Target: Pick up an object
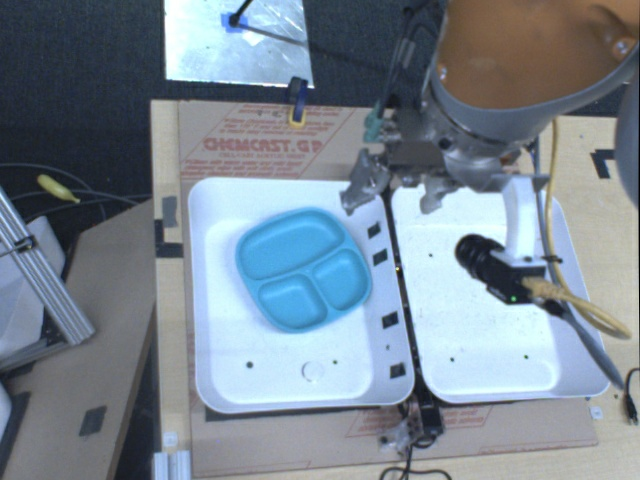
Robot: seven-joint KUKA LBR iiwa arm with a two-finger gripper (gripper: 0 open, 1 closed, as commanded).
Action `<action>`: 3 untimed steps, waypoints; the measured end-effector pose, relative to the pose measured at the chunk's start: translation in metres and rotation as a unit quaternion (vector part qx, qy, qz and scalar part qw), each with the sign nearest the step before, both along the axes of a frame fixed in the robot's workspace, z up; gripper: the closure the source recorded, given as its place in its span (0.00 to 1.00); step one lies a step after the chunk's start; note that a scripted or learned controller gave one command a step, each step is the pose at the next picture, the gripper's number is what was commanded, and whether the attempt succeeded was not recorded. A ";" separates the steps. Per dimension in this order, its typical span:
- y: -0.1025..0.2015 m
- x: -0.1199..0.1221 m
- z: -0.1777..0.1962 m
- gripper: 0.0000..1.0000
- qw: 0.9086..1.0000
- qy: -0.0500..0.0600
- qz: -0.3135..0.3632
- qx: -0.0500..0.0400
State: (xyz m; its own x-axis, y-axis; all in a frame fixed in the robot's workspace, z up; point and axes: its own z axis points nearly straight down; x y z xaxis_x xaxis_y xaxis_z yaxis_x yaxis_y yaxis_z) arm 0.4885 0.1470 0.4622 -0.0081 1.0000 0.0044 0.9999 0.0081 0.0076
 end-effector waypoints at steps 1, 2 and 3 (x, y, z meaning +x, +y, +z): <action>-0.001 0.003 0.007 1.00 1.000 0.000 0.001 -0.001; -0.001 0.004 0.018 1.00 1.000 -0.001 0.004 -0.001; -0.002 0.004 0.029 1.00 1.000 -0.002 0.007 0.000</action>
